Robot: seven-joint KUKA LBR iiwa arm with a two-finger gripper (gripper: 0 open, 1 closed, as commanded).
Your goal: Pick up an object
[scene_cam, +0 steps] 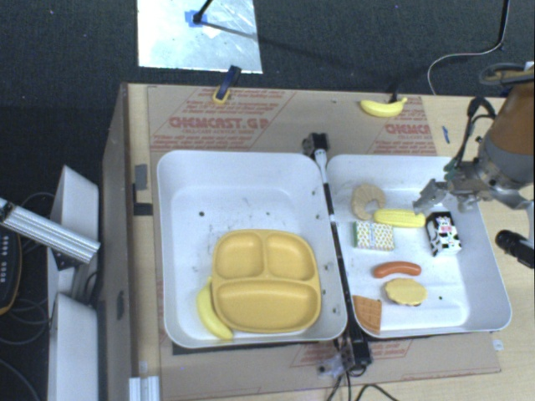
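The right bin (481,261) holds several toy foods: a tan bagel (368,199), a yellow corn cob (399,218), a patterned square block (374,236), a black-and-white cow figure (444,234), a sausage (396,269), a burger bun (405,291) and an orange waffle wedge (368,312). My gripper (440,193) hangs over the bin's upper right part, just above the cow figure and to the right of the corn cob. Nothing is visibly held in it.
The left bin (188,224) carries a yellow divided plate (266,281) with a banana (211,312) at its lower left edge. Another banana (383,105) lies on the bench behind the right bin. A black divider clamp (317,144) sits between the bins.
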